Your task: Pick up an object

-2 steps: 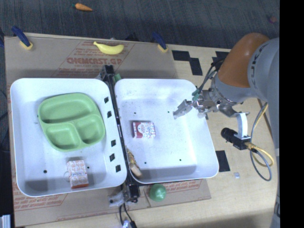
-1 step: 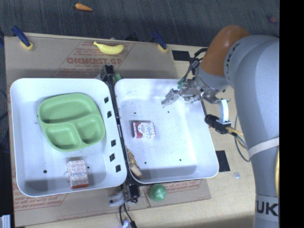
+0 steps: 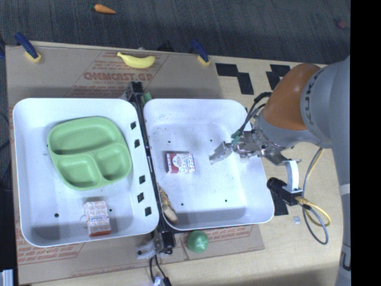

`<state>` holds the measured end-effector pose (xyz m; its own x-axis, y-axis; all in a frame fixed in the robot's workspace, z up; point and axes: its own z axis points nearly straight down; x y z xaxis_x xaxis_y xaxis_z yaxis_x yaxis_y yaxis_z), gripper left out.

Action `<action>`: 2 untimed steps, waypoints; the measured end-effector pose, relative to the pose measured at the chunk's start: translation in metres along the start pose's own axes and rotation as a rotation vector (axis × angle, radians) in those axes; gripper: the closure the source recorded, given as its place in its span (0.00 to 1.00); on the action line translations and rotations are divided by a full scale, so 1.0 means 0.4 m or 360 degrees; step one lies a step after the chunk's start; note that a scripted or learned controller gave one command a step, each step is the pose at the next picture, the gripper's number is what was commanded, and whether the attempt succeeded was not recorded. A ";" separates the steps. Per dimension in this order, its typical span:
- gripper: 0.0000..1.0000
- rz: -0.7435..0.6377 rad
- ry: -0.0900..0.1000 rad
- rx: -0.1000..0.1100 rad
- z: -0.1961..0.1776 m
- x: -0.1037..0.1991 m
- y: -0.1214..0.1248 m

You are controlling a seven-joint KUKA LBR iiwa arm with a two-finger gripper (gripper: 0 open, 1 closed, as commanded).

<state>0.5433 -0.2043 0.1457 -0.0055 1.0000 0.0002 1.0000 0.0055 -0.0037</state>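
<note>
Carton (image 3: 180,162) lies flat in the right bin (image 3: 250,210), left of the gripper (image 3: 219,153) and apart from it. Gripper grasps nothing; how far it is open cannot be told. Step in hand: approach. Next move, as judged: shift left, centre over carton, descend.

The bench (image 3: 286,261) carries a sheet of brown cardboard (image 3: 172,76) with two shallow white bins side by side on it, the left bin (image 3: 24,159) and the right bin (image 3: 253,201). A yellow banana (image 3: 136,59) lies on the cardboard beyond the bins, and a green ball (image 3: 197,241) sits at the near edge, just below the right bin.
</note>
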 end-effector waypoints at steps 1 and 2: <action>0.00 0.0001 0.0001 -0.0005 -0.005 -0.017 0.209; 0.00 0.0000 0.0000 0.0001 0.029 -0.017 0.013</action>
<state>0.5485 -0.2111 0.1341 -0.0058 1.0000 0.0001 1.0000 0.0058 -0.0042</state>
